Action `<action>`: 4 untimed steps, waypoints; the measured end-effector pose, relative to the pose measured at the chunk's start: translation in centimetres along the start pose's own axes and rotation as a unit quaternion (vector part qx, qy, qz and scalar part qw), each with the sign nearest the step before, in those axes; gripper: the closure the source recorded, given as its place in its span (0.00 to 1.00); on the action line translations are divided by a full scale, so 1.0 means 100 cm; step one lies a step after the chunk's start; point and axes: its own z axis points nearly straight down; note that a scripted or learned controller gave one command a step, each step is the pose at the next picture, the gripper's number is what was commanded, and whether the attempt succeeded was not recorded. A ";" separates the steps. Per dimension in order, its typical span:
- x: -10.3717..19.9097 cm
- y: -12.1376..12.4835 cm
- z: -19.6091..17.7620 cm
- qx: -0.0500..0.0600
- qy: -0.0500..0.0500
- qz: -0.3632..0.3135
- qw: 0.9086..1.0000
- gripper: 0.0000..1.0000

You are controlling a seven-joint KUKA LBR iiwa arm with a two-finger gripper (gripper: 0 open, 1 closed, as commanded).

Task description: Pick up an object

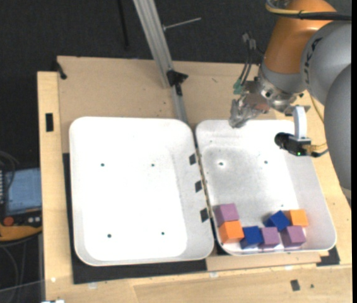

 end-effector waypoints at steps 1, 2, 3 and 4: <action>-0.001 0.001 -0.006 0.003 0.000 -0.002 1.000 1.00; 0.042 -0.018 -0.020 0.004 0.000 -0.001 1.000 1.00; 0.087 -0.044 -0.030 0.004 0.001 -0.001 1.000 1.00; 0.126 -0.067 -0.031 0.005 0.001 -0.001 1.000 1.00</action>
